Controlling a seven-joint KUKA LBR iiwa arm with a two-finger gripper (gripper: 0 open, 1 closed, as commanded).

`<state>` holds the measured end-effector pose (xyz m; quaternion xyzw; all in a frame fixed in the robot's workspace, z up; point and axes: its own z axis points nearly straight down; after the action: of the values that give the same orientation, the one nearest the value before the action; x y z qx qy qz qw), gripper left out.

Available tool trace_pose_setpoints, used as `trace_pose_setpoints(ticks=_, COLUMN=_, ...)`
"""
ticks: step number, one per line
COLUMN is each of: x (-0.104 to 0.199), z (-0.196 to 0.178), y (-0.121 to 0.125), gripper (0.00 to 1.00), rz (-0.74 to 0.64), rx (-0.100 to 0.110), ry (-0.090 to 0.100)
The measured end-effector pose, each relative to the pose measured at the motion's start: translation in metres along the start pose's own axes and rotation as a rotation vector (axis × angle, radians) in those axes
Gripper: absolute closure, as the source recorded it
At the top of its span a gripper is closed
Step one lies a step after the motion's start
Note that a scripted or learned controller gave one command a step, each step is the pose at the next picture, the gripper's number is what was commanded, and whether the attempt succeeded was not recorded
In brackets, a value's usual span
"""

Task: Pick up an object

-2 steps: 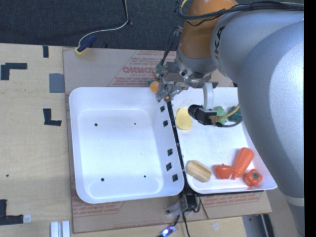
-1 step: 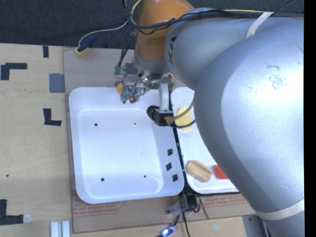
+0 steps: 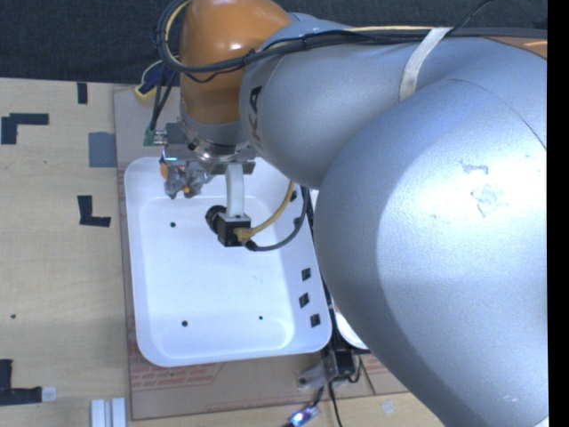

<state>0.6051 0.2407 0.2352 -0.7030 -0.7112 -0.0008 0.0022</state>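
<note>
Nearest the camera, a cardboard sheet (image 3: pixel 178 376) sticks out from under the near edge of the white bin (image 3: pixel 147 265), and a bundle of cables (image 3: pixel 329 372) lies just beside the bin's near right corner. A sliver of a second bin (image 3: pixel 349 333) shows to the right of that corner, under the arm (image 3: pixel 427 221).

Three dark dots (image 3: pixel 184 323) mark the floor of the white bin, and three small black squares (image 3: pixel 307 298) sit in a row on its right wall. To the left of the bin, the wooden bench (image 3: pixel 53 283) carries black tape marks (image 3: pixel 89 210) and a grey patch (image 3: pixel 102 148).

The gripper (image 3: pixel 185 188) hangs over the bin's far left corner, close to the rim. Whether it is released, clenched or grasping something cannot be told from here. A small orange-red spot (image 3: pixel 166 169) sits right beside it at the far rim. I cannot tell whether that is an object or a part of the tool, so the place of the object to be picked cannot be told either.

Above the far edge of the bin rises the orange band (image 3: pixel 222 52), and the grey arm spreads from it across the bin's whole right side.
</note>
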Motion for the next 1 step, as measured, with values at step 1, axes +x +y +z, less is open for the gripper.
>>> trace_pose_setpoints(ticks=1, x=-0.0064, z=-0.0201, y=-0.0432, gripper=1.00, rz=0.008, rx=0.000, ry=-0.004)
